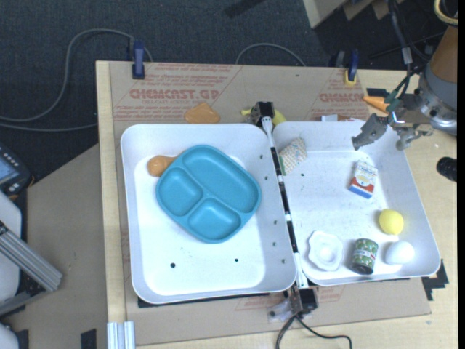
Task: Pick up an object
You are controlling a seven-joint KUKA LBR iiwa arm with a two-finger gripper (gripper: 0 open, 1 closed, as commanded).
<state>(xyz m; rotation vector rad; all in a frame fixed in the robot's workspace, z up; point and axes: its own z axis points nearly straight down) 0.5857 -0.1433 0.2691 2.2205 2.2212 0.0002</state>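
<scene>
My gripper (383, 137) hangs over the far right part of the right bin (330, 140). It is open, with nothing between its fingers (365, 134). Just below it in the view lies a small white carton (363, 179) with red and blue print. Further toward the front of that bin are a yellow ball-like fruit (391, 222), a white egg (399, 252), a green can (364, 256) and a white fried-egg shape (323, 251). A beige woven-looking piece (293, 153) rests at the bin's far left corner.
The left bin (145, 253) holds a blue divided plate (208, 193) with an orange lump (158, 165) beside its far left edge. On the bench behind the bins lie an orange piece (202, 113) and a yellow and black item (261, 112).
</scene>
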